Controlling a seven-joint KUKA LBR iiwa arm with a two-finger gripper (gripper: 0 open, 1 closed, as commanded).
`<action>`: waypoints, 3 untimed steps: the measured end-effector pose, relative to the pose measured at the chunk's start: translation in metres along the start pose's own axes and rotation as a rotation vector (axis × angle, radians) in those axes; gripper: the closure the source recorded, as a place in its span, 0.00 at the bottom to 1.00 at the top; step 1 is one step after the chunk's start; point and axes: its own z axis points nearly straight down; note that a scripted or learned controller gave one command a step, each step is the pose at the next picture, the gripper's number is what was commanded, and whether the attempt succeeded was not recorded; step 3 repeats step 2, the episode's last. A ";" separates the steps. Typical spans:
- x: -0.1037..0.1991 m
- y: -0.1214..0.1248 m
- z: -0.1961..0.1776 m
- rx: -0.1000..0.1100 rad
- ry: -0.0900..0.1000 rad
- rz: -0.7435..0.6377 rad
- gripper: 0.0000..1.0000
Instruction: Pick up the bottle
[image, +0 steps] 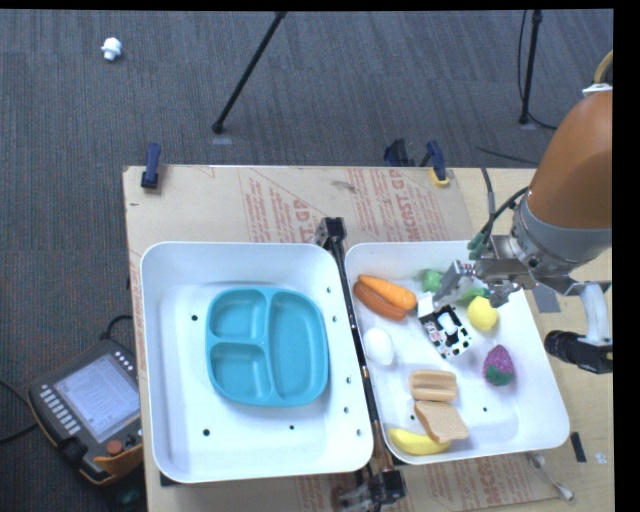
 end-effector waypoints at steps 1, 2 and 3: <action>0.000 0.000 -0.010 0.002 0.001 0.000 1.00; 0.033 -0.069 -0.014 0.000 0.000 -0.113 1.00; 0.033 -0.069 -0.014 0.000 0.000 -0.113 1.00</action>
